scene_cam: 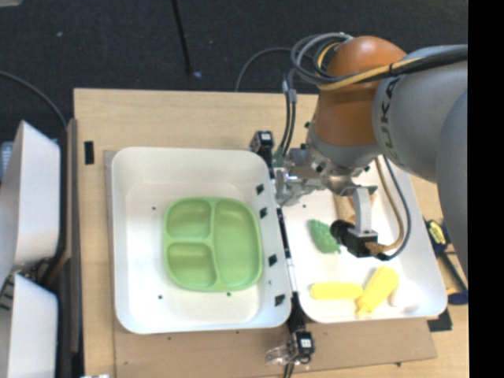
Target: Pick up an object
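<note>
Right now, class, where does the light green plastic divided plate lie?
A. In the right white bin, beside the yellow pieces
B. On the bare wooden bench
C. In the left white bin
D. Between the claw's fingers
C: the light green plastic divided plate lies flat inside the left white bin, away from the claw.

green three-part plastic plate [213,242]: in the left white bin [130,211] | right white bin [421,290]: just right of the plate's bin | small green lump [322,235], two yellow plastic pieces [354,290]: in right bin, right of the plate | grey arm [394,109]: over right bin
</note>
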Controlling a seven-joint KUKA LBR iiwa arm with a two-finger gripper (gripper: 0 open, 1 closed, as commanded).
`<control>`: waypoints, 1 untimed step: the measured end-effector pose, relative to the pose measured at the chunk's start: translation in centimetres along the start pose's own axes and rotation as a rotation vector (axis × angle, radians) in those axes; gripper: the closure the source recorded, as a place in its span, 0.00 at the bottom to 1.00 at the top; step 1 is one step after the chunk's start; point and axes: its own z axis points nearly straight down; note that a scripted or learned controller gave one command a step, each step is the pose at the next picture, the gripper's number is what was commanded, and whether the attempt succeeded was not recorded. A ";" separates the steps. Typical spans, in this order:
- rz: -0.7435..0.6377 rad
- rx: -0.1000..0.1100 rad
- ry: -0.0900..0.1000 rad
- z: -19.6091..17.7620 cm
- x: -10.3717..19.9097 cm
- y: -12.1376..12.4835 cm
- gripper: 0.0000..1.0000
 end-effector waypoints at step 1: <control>-0.003 0.000 0.002 -0.8 5.5 -1.8 1.00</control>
